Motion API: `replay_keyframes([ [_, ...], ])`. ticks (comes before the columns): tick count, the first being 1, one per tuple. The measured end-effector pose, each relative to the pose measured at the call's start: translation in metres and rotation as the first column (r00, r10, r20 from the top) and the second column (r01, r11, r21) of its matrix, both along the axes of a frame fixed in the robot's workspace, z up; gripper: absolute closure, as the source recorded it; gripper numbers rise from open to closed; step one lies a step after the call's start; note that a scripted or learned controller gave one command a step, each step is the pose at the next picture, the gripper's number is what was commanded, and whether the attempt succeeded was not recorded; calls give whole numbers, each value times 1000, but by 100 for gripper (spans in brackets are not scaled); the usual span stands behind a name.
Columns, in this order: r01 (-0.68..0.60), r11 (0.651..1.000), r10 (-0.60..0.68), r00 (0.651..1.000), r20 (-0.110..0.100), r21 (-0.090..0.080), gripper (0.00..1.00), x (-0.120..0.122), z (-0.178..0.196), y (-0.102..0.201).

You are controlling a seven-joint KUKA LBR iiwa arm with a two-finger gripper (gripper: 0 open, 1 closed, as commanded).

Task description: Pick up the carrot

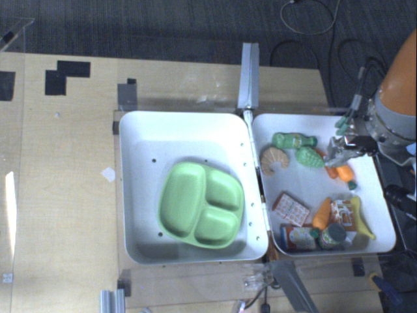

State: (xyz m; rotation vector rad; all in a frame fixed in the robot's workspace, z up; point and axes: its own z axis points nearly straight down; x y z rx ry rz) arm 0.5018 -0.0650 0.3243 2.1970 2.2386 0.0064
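The carrot (pixel 341 172) is a small orange piece with a dark green end, lying near the right wall of the right bin (pixel 384 240). My gripper (pixel 337 154) hangs just above its upper left end, close to it or touching it. The view does not show whether it grips the carrot. The grey arm with its orange band comes in from the right edge.
The right bin also holds a green bottle (pixel 293 139), a bumpy green vegetable (pixel 310 156), a croissant (pixel 273 158), a patterned red box (pixel 290 208), another orange piece (pixel 321 214), a banana (pixel 360 217) and a can (pixel 333 235). A green divided plate (pixel 201 204) lies in the left bin.
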Motion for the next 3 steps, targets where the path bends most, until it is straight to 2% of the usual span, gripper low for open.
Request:
replay_keyframes([
  [1,0,1000,0,1000,0,0,0,0,0,0],
  [2,6,1000,-6,1000,-3,0,0,-14,-102,-39],
  [3,-23,1000,23,1000,-4,0,0,12,-171,-90],
])
